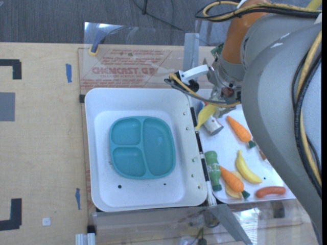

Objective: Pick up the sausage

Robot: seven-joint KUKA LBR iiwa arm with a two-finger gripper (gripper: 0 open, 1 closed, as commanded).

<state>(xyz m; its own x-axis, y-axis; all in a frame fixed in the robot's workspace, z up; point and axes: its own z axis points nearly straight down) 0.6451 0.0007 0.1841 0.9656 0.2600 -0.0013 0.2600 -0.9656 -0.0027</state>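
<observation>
The grey arm (286, 86) is nearest the camera and fills the right side of the frame, with its orange band (236, 34) at the upper right. It reaches down to the gripper (220, 103), which hangs over the top left corner of the right bin (225, 152). Cables and the wrist hide its tip, so I cannot tell whether it is wide or narrow, and nothing can be seen held in it.

The sausage (271, 191) lies on its side in the lower right corner of the right bin, close to the bin's bottom edge and well apart from the gripper. Up and left of it is a banana (248, 168), near but apart. Left of the sausage lies a carrot (232, 180), resting over a second yellow piece (234, 192) that is too hidden to name. Further left, a green bottle (213, 170) lies along the bin's left wall. Higher up, another carrot (239, 129) lies slanted in the middle of the bin. A small grey object (214, 127) and a yellow item (206, 115) sit just under the gripper.

The left bin (102, 98) holds a teal divided plate (143, 147) at its centre. Above the bins a clear sheet (125, 65) with red lettering lies on the wooden bench (41, 137). A strip of blue tape (68, 73) is stuck to the bench at the upper left.
</observation>
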